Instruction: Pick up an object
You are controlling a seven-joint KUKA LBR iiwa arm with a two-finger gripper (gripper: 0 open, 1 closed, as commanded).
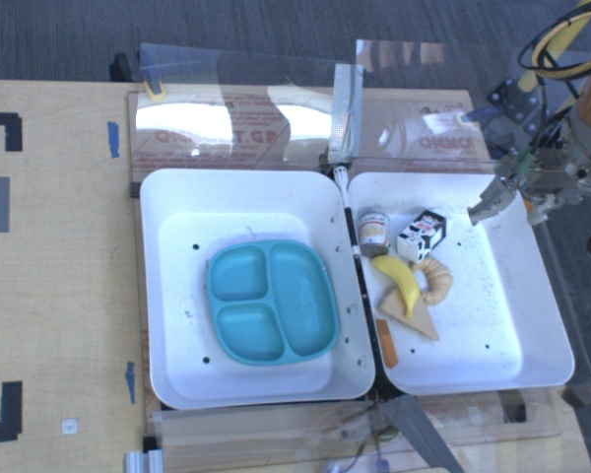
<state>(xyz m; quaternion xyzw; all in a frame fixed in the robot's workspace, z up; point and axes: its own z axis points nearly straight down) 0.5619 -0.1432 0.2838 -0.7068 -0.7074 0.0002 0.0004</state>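
The right bin [492, 333] holds a cluster of small objects in its left half. A yellow banana [401, 281] lies over a tan wedge [419, 318], with a beige ring [437, 278] beside it. Behind them stand a small jar [373, 230] and a black-and-white box [421, 235]. An orange stick [386, 343] lies along the bin's left wall. My gripper [485, 208] hangs over the bin's far right corner, to the right of the box and apart from every object, with nothing seen in it.
The left bin [167, 264] holds a teal divided plate [272, 302]. A clear plastic screen [276, 106] stands behind both bins. The arm's wrist and yellow cables [557, 47] crowd the upper right. The right half of the right bin's floor is bare.
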